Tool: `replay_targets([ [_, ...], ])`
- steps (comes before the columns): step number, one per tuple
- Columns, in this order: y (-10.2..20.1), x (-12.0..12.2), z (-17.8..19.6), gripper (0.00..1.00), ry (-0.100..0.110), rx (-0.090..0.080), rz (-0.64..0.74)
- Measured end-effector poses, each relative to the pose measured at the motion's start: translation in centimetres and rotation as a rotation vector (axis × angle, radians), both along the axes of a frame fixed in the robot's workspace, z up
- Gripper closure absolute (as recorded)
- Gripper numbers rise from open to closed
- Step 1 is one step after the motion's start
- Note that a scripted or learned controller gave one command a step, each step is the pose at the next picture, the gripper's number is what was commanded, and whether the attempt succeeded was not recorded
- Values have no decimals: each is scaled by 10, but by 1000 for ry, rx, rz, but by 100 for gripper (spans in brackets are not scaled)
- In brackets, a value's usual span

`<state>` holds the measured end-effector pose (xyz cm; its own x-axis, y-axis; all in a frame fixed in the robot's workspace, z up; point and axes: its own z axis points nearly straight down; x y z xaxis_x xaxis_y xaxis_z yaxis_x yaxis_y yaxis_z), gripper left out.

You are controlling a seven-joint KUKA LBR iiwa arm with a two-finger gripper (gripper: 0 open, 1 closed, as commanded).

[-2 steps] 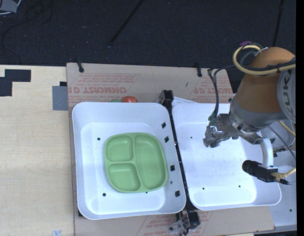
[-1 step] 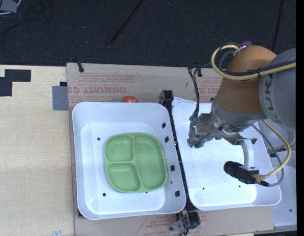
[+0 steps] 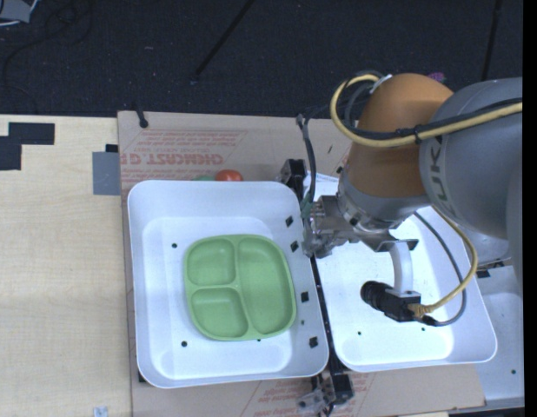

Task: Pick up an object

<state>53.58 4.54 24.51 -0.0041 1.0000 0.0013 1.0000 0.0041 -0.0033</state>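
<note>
Arm hangs over the right bin point(image 3: 477, 341), gripper point(image 3: 321, 233) near the divider; whether it's wide, narrow or carrying anything, I can't tell. The green tray point(image 3: 240, 287), 3 compartments, lies flat in the left bin point(image 3: 155, 259). Nothing visibly picked up yet.

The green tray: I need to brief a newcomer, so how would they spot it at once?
Find the left white bin of the two on the bench. The green tray lies flat on its floor, a rounded plate with three compartments, the one pale green thing there.
</note>
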Motion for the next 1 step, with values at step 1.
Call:
replay_targets([
  [1,50,1,2,100,0,0,0],
])
